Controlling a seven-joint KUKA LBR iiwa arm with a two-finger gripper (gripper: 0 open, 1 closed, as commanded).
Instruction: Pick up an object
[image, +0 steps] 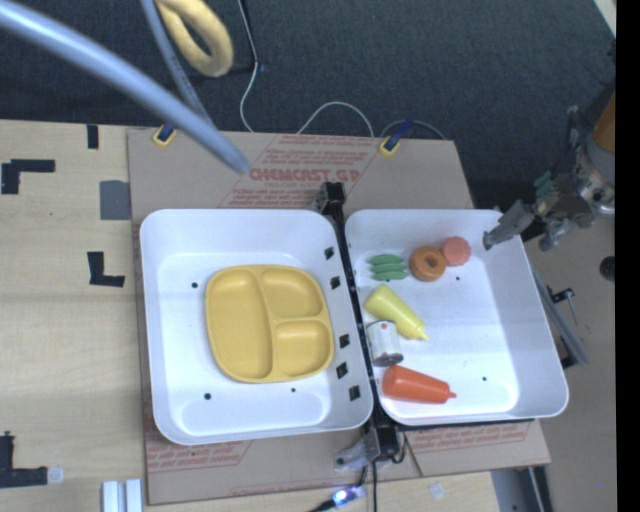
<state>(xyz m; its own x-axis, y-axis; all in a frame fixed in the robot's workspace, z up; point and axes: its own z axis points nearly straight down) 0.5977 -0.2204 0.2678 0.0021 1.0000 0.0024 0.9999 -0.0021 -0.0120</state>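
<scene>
Presently: two white bins on cardboard, toy foods at right, gripper (525, 228) off the right rim.

Left bin (170, 300) holds a yellow three-compartment plate (268, 322), far left of the fingers. Right bin (520, 330) holds, left to right: a green ridged toy (387, 266); a small white-and-grey item (384, 342), type unclear; a yellow toy corn-like piece (396, 312); an orange toy carrot (417, 385), down-left of the fingers; a brown doughnut (429, 263), touching a pink round piece (456, 250), which lies nearest the fingers, just to their left. Whether the fingers stand apart or closed cannot be told; nothing visible between them.
</scene>
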